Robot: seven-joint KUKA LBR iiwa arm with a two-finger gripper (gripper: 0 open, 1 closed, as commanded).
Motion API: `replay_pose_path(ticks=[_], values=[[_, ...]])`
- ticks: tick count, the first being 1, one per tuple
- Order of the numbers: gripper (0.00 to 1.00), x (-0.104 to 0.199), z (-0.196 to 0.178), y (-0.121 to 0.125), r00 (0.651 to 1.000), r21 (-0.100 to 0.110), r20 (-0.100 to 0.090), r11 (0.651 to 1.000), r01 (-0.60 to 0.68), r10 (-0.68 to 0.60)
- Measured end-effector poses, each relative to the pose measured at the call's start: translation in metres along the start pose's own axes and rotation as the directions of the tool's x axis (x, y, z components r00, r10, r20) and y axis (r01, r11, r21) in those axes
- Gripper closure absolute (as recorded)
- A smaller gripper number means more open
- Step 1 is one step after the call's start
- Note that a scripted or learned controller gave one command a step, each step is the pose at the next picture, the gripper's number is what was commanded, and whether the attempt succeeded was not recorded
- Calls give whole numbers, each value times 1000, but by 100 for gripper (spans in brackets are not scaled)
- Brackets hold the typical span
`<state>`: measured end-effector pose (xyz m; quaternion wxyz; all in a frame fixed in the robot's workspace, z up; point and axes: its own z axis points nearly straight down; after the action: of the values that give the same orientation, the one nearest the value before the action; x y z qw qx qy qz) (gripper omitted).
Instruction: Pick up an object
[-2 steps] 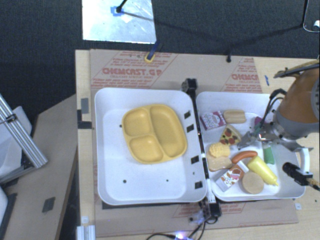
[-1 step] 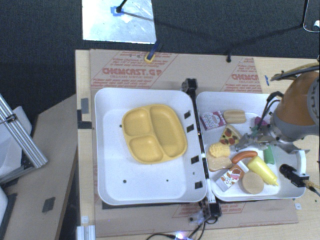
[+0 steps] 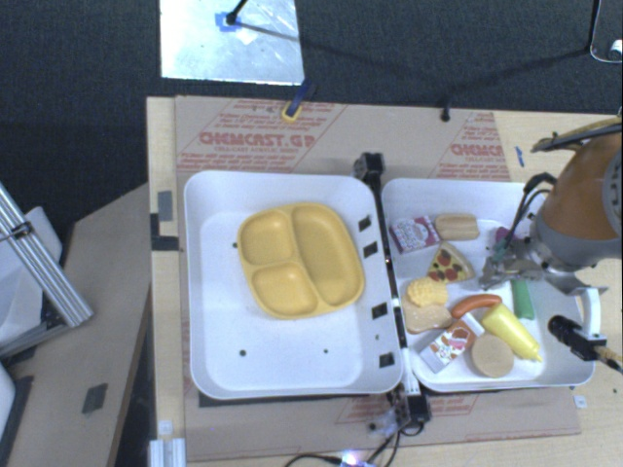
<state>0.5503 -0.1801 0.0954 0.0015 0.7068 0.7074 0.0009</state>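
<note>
toy food is what we are after, and it all lies crowded in the right bin [image 3: 487, 191]: a red-and-white packet [image 3: 414, 233], a bread roll [image 3: 457, 226], a pizza slice [image 3: 449, 263], a lumpy yellow piece [image 3: 426, 292], a slice of toast [image 3: 425, 316], a sausage [image 3: 475, 305], a yellow bottle shape [image 3: 513, 329], a tan disc [image 3: 492, 356], a small printed box [image 3: 447, 346] and a green stick [image 3: 524, 298]. many of them touch or overlap, which we judge leaves little room for fingers to slip between them

the gripper [image 3: 501, 266] hangs low over the right part of that bin, near the pizza slice and just above the green stick, at the end of the arm [image 3: 584, 212] reaching in from the right. we cannot tell whether it is open or closed, as the tip is small and blurred, and we see nothing held in it. no object looks lifted yet

the left bin [image 3: 214, 358] holds a yellow divided tray [image 3: 297, 259], resting flat near its middle, well apart from the gripper. both bins sit side by side on a cardboard sheet [image 3: 263, 134] over the bench
</note>
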Motion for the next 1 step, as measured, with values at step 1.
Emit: replay_pose_path(ticks=[1], values=[[100,8,-48,2,1000,-2,0,1000,4,-4]])
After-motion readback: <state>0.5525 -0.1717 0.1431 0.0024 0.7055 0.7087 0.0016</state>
